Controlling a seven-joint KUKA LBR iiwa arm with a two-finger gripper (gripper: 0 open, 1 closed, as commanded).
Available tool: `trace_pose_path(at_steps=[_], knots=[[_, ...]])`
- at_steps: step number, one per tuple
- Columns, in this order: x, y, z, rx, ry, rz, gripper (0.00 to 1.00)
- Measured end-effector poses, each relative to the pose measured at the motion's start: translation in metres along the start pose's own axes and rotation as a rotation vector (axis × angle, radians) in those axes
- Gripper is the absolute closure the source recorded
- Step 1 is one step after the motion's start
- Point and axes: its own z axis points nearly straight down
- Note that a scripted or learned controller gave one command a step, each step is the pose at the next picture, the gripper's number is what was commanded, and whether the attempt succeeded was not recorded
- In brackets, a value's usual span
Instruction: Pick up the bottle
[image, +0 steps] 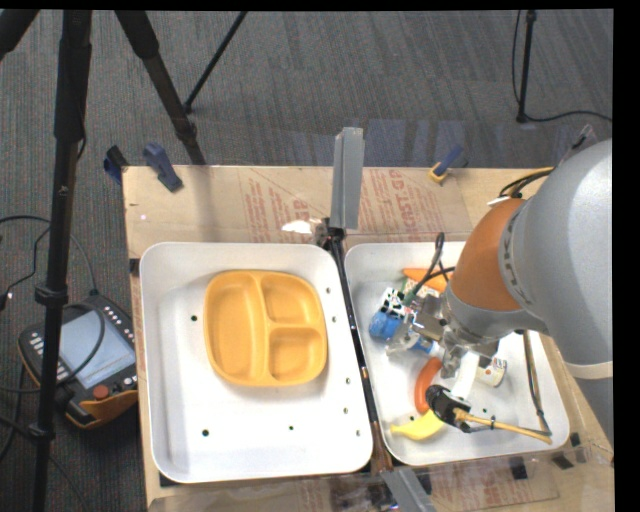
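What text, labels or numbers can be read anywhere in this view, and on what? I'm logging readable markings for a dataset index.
Red lettering and lines on the cardboard sheet behind the bins: upside down and too blurred to read.
Screen and buttons of the teach pendant on the floor: too small to read.
Blue-capped bottle in the right bin: its label is too small to read.
Yellow divided plate: no markings.

Grey arm (560, 250) is covering much of right white bin (385, 265); gripper (455, 375) fingers' state unclear; blue-capped bottle (385, 322) partly hidden.
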Motion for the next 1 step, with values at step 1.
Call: trace_pose_path(at_steps=[1], knots=[[0.0262, 0.0679, -0.0007, 0.0, -0.001, 0.229, 0.0]])
